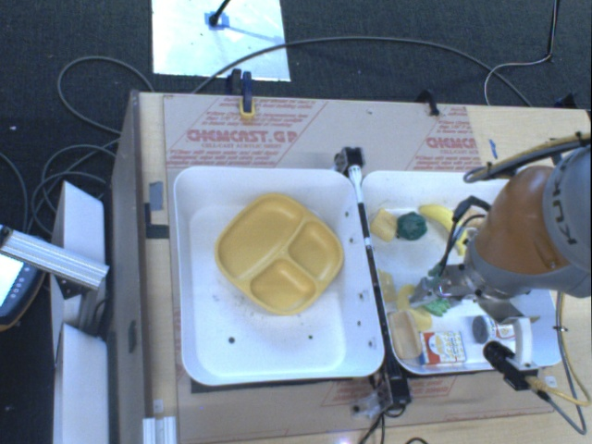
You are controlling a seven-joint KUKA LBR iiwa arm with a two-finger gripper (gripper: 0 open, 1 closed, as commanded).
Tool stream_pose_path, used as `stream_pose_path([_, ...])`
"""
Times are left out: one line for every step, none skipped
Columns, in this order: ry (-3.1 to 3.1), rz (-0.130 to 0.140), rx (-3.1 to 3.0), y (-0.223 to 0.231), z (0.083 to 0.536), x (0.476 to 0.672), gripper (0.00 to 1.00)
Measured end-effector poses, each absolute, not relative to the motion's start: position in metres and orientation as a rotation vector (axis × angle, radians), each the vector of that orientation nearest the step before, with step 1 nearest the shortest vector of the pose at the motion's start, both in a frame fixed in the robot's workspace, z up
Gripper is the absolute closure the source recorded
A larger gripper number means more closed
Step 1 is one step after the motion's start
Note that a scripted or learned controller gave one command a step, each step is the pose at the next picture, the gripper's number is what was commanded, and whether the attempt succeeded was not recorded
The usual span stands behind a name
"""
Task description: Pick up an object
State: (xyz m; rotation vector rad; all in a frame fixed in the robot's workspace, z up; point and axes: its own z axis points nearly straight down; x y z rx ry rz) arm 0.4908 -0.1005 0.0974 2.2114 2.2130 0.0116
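Near the front, a red-and-white box [442,347] lies right under the gripper [435,294]; I cannot tell its opening. Next: grab something.

Even, fairly bright light falls from above, with no hard shadows. The two white bins [277,359] come out nearly washed out, their walls fading into the floors, and only faint grey shading marks the rims. The yellow plate [279,252] casts a soft, thin shadow along its lower edge. A pale sheet on the floor [222,26] glares almost white against the dark carpet. The picture is low in detail and slightly soft all over; printing on the bench board [242,137] is readable but fuzzy. The arm's orange band [518,229] shows a dull sheen.
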Motion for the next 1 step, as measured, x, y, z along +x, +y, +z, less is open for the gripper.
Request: stream_pose_path([2.224, 0.004, 2.216, -0.0348, 0.1849, 0.5503, 1.0])
